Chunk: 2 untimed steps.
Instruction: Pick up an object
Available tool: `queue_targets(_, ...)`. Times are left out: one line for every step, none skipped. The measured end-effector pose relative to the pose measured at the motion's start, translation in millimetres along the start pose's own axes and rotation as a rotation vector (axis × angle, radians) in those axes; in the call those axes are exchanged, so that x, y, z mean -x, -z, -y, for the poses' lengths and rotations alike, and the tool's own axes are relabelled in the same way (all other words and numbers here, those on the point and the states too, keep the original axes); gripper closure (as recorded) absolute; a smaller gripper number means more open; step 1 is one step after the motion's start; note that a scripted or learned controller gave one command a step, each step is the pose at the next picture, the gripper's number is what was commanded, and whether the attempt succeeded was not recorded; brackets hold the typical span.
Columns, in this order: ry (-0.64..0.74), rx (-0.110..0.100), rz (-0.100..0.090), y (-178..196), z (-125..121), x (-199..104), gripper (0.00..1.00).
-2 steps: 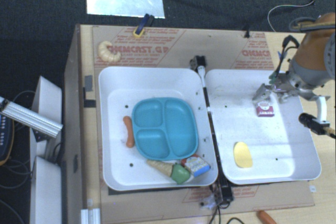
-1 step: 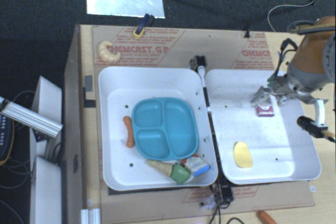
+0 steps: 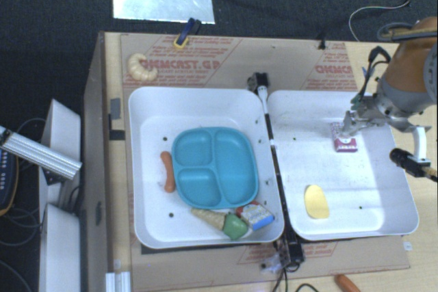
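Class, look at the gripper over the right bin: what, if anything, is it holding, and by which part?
Cannot be told. The gripper sits directly over a small pink-and-white object in the right bin, but no grasp is visible.

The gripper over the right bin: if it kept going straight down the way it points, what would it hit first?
Most likely the small pink and white item lying on the right bin floor, right under the gripper. Depth is hard to judge from this slanted view, so it may land on the bin floor just beside it.
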<state>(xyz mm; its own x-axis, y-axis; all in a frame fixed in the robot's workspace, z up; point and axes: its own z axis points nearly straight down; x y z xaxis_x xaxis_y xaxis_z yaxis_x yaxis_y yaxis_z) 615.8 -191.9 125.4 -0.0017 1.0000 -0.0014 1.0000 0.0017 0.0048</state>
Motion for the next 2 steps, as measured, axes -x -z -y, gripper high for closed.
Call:
queue_targets(0.000,0.000,0.000,-0.1,0.0,-0.1,0.00)
queue_targets(-0.001,-0.004,-0.001,0.3,8.5,-4.7,0.00)
